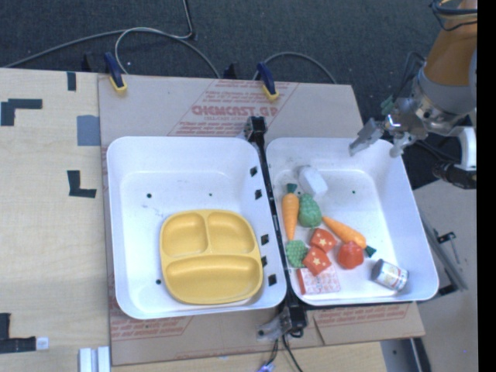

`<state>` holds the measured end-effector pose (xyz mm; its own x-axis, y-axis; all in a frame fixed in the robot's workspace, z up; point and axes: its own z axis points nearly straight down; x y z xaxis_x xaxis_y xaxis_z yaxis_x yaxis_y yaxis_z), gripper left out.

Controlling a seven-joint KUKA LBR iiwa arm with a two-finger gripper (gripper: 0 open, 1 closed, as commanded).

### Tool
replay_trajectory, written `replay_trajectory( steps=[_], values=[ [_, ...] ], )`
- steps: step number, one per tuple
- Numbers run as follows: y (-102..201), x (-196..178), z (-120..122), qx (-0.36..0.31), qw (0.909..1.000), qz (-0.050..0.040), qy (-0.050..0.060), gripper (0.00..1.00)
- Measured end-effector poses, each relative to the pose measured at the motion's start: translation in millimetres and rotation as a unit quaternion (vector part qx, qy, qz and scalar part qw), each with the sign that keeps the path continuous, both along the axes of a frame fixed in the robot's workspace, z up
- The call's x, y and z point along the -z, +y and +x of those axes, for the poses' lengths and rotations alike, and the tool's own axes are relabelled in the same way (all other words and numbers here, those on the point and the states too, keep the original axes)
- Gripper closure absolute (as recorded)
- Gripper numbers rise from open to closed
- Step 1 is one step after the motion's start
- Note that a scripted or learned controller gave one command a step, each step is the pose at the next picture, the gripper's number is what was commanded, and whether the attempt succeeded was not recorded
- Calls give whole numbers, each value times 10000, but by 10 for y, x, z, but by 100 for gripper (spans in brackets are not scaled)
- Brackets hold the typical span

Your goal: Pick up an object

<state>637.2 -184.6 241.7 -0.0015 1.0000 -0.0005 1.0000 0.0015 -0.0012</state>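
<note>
Nearest my camera sits the front rim of the two bins, and just behind it in the left bin (124, 208) lies a yellow divided plate (211, 256), flat and alone. All the pickable clutter is in the right bin (403, 200): a small can (388, 275) on its side at the front right corner, a red tomato-like toy (350, 255), two red strawberry pieces (319, 250) on a printed card (319, 282), a green leafy toy (309, 211), a white block (313, 181) and two toy carrots.

My gripper (378, 136) hangs above the back right rim of that bin, holding nothing, its two fingers spread apart and pointing down toward the bin's back wall.

I judge the step in hand to be the approach, with a target yet to be chosen. The left carrot (290, 215) looks like my best bet. It lies near the divider between the bins, long axis running front to back, green top toward the far wall and tip toward me. To take it well I would bring the arm left and forward, turn the wrist so the fingers close across the carrot's width, and descend over its thick upper half, clear of the green toy touching its right side. The other carrot (344, 230) slants from back left to front right and is crowded by the red pieces.
</note>
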Motion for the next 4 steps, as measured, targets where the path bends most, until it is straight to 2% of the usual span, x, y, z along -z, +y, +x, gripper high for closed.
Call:
replay_trajectory(
  steps=[1,2,3,4],
  values=[
    [705,717,-373,-4,10000,12,16,0],
    [897,1379,-452,-9,10000,26,-77,0],
    [769,1538,-811,28,10000,-50,-65,0],
    [881,1406,312,5,10000,-6,-11,0]
  ],
)
